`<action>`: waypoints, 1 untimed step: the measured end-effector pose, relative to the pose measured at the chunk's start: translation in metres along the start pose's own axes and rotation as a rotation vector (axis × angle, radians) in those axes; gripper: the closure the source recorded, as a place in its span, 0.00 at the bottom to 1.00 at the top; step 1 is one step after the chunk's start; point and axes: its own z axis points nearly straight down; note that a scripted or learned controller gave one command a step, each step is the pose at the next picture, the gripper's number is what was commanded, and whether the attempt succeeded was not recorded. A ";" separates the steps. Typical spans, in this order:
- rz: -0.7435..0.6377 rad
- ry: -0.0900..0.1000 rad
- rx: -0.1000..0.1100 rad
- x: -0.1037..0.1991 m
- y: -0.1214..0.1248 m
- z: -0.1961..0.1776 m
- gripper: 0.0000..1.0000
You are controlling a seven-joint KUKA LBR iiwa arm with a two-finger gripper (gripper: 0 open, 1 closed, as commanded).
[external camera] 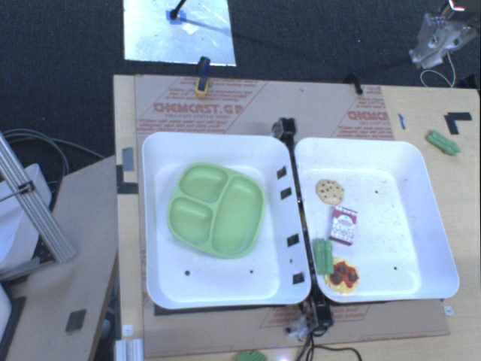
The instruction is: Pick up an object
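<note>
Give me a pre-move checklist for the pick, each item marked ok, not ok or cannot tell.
1. Targets present in the right bin: cookie, small red box, green piece, pizza slice - ok.
2. Cookie stands apart from its neighbours - ok.
3. Green piece clear of the bin wall - not ok; it lies against the left wall, beside the pizza slice.
4. Left bin holds a green divided plate, away from the targets - ok.
5. Gripper above the targets - not ok; it sits at the upper right, off the bench.
6. Finger opening - cannot tell.
</note>
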 end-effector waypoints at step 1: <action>-0.019 0.008 0.020 0.140 -0.065 0.009 1.00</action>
